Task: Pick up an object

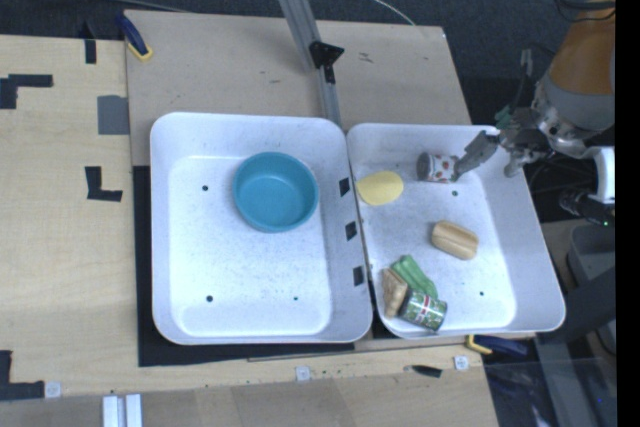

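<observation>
Two white bins: the left bin (180, 305) holds a blue bowl (275, 191); the right bin (520, 300) holds a yellow lemon (380, 187), bread roll (454, 239), green can (423, 310) and small can (434, 166). The gripper (470, 155) hangs beside the small can; its grip cannot be told.

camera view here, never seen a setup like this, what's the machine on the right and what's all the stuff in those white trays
This is one camera fixed above a bench, looking down at a slant. At the right is a robot arm, grey with an orange band, ending in a two-finger gripper that reaches over the right bin. The gripper sits right beside a small can, but nothing is clearly held. That bin also holds a yellow lemon-like object, a tan bread-roll shape, and a green can with a brown piece beside it. The left bin holds a blue bowl.
</observation>
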Controlling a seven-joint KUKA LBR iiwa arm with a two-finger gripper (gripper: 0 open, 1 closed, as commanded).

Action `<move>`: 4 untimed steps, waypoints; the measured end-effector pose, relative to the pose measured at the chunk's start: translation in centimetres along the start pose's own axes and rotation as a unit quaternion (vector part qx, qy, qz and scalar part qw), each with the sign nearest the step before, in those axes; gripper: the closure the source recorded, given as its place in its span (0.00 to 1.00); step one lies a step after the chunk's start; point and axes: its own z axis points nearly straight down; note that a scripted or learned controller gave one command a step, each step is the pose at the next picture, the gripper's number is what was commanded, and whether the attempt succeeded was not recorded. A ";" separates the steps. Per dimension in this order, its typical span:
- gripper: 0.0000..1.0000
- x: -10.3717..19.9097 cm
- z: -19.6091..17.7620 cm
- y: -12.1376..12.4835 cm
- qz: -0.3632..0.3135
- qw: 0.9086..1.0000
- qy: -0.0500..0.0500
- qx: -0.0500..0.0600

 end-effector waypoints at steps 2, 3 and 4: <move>0.00 0.6 9.6 -1.4 0.000 1.000 0.000 0.002; 0.00 0.7 12.5 -1.3 0.000 1.000 -0.001 -0.001; 1.00 0.7 11.3 -1.2 -0.001 1.000 -0.002 -0.002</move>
